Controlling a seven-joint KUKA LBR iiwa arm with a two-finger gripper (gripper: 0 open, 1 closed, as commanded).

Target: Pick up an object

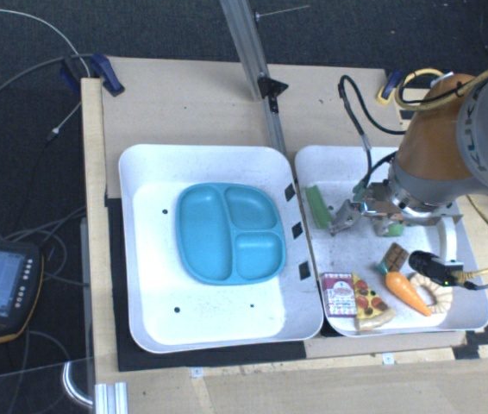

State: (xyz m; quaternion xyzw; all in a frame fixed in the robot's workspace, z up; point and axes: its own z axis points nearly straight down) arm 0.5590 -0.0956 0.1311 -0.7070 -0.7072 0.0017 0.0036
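Grey arm with orange band (pixel 438 145) in from the right of the frame, bent down over the right bin (pixel 352 261). Gripper (pixel 342 221) low in the upper left part of that bin, pointing left. Open or closed: cannot tell from this slant. Nothing seen held.

Just left of the gripper, near the bin's left wall: green block (pixel 316 206), long and narrow, flat on the floor, running roughly top to bottom of the frame. Touching the gripper or a hair apart: cannot tell.

Under the wrist, a second bit of green (pixel 391 228), partly hidden, kind unclear.

Along the lower edge of the same bin, left to right: small red-and-white packet (pixel 339 293); toy pizza slice (pixel 369 304) right beside it; toy carrot (pixel 408 291), tilted, tip toward lower right; pale curved piece (pixel 439 300) behind the carrot. Just above the carrot, a small brown piece (pixel 393 256).

In the left bin (pixel 153 274), well apart from the gripper: blue divided plate (pixel 231 234), three compartments, right side up, near the middle.
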